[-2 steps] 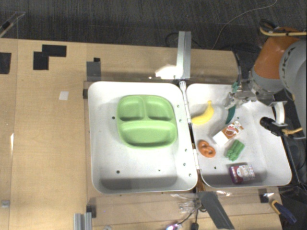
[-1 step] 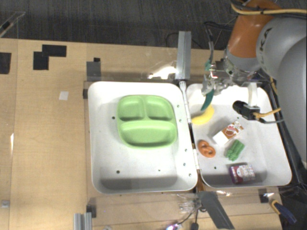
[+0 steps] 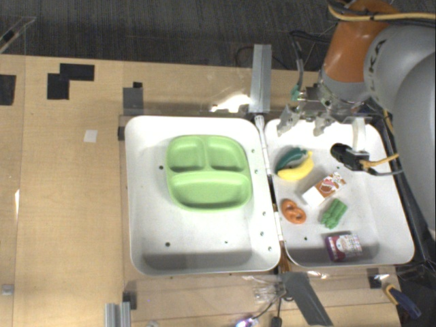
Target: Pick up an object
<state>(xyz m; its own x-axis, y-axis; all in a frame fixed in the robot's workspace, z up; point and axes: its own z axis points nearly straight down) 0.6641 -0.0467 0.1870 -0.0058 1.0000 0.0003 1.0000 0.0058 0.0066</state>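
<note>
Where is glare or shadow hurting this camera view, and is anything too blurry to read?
Camera view: a bright glare patch sits on the bench just behind the left white plastic bin; soft shadow pools along that bin's near wall; the green divided plastic tray is evenly lit. The small dark purple packet in the right white bin is too blurred to read, and the claw looks soft.

Pale wooden bench (image 3: 61, 203) with black markings (image 3: 68, 79), dark carpet floor (image 3: 170, 12) beyond.
</note>
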